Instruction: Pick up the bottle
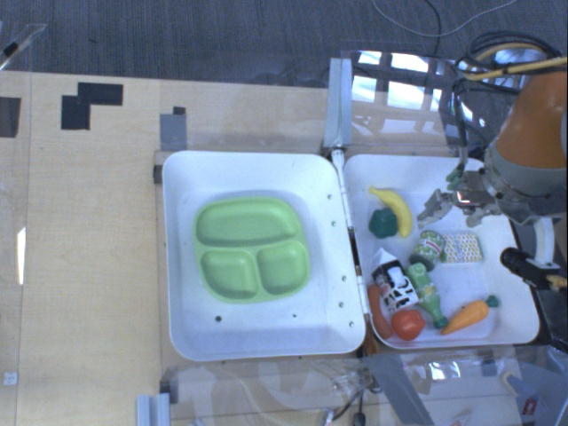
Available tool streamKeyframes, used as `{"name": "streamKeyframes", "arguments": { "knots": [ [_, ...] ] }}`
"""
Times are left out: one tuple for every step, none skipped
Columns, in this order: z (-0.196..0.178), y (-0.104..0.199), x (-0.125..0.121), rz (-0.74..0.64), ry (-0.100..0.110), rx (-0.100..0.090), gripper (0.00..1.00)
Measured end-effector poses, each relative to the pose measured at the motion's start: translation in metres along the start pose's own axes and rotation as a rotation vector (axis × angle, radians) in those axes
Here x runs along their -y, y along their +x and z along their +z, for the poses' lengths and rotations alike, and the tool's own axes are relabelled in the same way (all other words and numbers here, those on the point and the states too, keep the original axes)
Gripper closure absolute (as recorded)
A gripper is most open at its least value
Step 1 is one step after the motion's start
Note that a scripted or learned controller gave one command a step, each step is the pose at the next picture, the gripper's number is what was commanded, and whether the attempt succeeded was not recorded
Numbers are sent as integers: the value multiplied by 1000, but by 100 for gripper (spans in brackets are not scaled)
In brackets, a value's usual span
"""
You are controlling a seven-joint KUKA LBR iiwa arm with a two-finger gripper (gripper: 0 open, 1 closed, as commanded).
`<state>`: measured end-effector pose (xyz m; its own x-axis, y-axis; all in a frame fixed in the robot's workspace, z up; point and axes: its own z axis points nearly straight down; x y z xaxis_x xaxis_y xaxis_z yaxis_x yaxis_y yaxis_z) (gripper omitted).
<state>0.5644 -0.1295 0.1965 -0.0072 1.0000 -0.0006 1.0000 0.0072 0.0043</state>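
A small green bottle [427, 295] lies slanted in the right bin [524, 327], near its front, between a black-and-white carton [398, 287] and a carrot [467, 316]. My gripper [454, 208] hovers over the back half of that bin, above and behind the bottle and apart from it. Its fingers are spread open with nothing between them. The grey arm with its orange band [537, 122] reaches in from the right.
Around the bottle lie a banana [394, 208], a dark green vegetable [382, 224], a round green can [430, 246], a patterned packet [462, 248] and a red tomato [407, 325]. The left bin [182, 264] holds a green divided plate [253, 247].
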Motion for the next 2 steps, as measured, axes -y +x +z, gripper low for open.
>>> {"name": "streamKeyframes", "arguments": {
  "knots": [
    [106,-35,52,75,-8,2,0],
    [102,37,69,158,-30,13,0]
  ]
}}
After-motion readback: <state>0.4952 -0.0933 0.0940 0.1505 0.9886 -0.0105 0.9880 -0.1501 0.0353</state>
